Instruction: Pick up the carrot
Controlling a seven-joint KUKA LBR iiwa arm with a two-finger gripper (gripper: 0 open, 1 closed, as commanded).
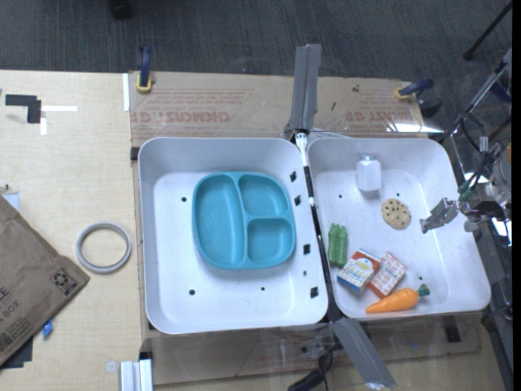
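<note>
Pale wood of the counter carries a brown cardboard box and a grey tape ring at far left, well apart from the work. Next comes the left bin, with a teal divided tray near its middle.

Across the shared wall, the right bin holds a green item by that wall, a small white bottle toward the back, a cookie, and two small cartons side by side. The carrot lies on its side just in front of the cartons, close to the bin's front wall, its green top pointing right.

At the right rim the gripper hangs above the bin, holding nothing — whether it is spread or closed I cannot tell.

The likely trouble is crowding: the carrot sits nearly against the cartons, so a descent slightly off toward the back could nudge or catch a carton instead. The rising front wall could block a finger or let the round carrot roll away. Open floor lies right of the cookie — the clearest path down.
</note>
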